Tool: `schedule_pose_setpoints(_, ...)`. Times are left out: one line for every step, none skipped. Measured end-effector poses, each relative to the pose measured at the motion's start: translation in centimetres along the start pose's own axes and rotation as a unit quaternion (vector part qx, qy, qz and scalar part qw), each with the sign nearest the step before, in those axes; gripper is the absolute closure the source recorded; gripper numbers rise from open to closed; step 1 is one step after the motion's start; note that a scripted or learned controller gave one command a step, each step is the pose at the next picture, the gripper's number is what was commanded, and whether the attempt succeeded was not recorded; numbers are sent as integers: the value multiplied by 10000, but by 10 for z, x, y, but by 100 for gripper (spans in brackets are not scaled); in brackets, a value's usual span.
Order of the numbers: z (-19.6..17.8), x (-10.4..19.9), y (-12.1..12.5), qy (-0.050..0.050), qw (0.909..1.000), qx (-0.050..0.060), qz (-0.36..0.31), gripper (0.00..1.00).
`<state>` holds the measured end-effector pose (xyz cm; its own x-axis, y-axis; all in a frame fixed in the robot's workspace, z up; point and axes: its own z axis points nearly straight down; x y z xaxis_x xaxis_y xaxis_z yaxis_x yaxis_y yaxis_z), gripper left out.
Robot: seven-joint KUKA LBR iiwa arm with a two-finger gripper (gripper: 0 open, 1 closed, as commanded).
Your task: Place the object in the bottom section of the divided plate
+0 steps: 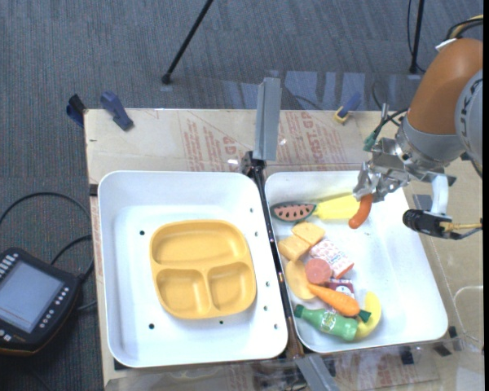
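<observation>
A yellow divided plate [202,267] lies in the left white bin [122,218], with one wide section at the far side and two smaller ones at the near side. Over the far part of the right bin [416,283], my gripper [373,191] is shut on the top end of a small orange-red sausage [360,213]. The sausage hangs tilted from the fingers, just right of a yellow food piece [336,208].
The right bin holds a watermelon slice [293,212], tan crackers [301,240], a red round slice [318,270], a carrot [334,298], a green bottle [330,322] and a banana [372,312]. A grey post [268,125] stands behind the bins' shared wall.
</observation>
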<state>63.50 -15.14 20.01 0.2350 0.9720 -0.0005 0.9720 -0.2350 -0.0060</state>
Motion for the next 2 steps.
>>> schedule_pose_setpoints(40, 70, -8, 3, 9962, 3, -867, 100)
schedule_pose_setpoints(-10, 128, -21, 2, 9885, -33, -1512, 100)
